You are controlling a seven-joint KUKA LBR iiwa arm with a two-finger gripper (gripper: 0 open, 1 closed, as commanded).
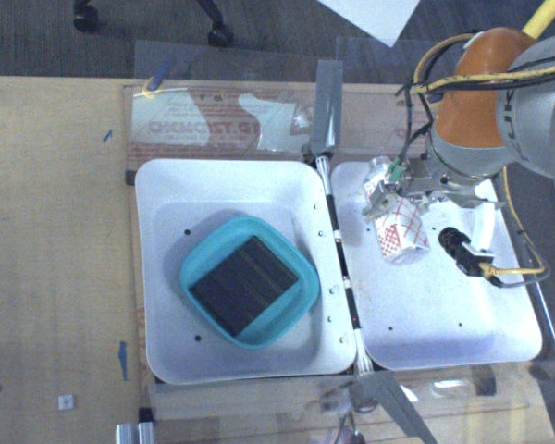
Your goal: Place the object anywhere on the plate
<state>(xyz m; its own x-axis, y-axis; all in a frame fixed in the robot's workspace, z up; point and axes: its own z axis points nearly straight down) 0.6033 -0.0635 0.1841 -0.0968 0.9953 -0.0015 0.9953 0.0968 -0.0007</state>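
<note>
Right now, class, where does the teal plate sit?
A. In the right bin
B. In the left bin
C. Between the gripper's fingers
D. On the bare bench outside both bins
B: the teal plate, with a dark square object lying on it, rests on the floor of the left bin, while the arm works over the right bin.

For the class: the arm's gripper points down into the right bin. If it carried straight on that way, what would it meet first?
Most likely the red-and-white packet, which lies right under the gripper in the right bin; whether they already touch is unclear. Below that comes the bin floor.
</note>
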